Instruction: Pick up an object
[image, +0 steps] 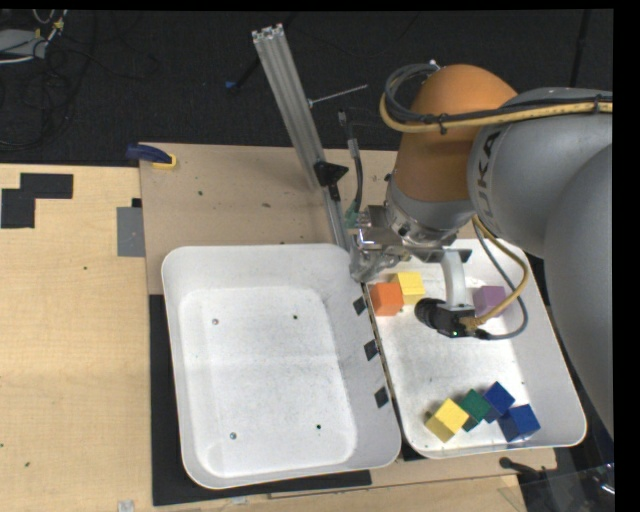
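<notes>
Here, we find the gripper (370, 262) at the upper left corner of the right bin (562, 405), low over the bin floor and close to the wall that this bin shares with the left bin (176, 272). The wrist housing above it masks it, so we cannot tell whether it is wide, narrow or holding anything.

Nearest to it lies the orange cube (385, 298), just beside and below the gripper. A yellow cube (411, 288) touches the orange cube on its right. A purple block (490, 298) lies further right in the same bin, apart from this pair.

The remaining objects form a cluster near the lower edge of the right bin, well apart from the gripper:
- a second yellow cube (447, 419);
- a green cube (477, 408), touching it;
- an upper blue cube (498, 396);
- a lower blue cube (520, 423).

As obstructions we note an aluminium rail (296, 110), which slants down from the top of the view to a point just beside the gripper, and a row of black clips (370, 350) along the shared bin edge. The grey arm (560, 190) overhangs the right side of the right bin. A blue-handled clamp (150, 155) lies at the far left corner of the bench (240, 190).
</notes>
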